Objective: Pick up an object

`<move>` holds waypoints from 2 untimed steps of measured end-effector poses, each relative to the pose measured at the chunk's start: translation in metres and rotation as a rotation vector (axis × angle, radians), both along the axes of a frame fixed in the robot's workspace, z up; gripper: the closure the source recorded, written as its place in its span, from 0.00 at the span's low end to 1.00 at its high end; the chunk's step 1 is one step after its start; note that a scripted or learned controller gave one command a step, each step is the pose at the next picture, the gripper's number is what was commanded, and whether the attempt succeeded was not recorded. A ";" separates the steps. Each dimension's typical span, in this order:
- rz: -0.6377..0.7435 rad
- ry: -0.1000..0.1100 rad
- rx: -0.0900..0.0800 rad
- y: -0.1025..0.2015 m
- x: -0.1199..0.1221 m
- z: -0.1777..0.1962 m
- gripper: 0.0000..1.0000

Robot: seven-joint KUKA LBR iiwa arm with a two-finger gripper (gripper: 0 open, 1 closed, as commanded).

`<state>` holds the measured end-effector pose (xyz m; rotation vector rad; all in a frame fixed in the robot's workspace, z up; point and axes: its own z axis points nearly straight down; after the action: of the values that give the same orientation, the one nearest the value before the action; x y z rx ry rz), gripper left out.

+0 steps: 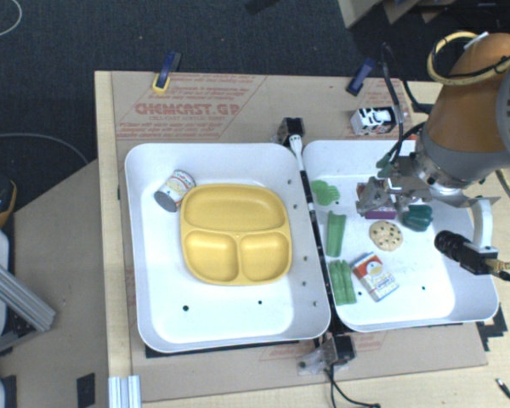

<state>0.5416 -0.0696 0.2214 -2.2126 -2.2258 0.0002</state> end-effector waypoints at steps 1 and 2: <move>-0.001 -0.005 -0.002 0.045 0.017 -0.002 1.00; -0.004 -0.006 -0.003 0.049 0.023 0.013 1.00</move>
<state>0.5649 -0.0211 0.2346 -2.2220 -2.2253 -0.0039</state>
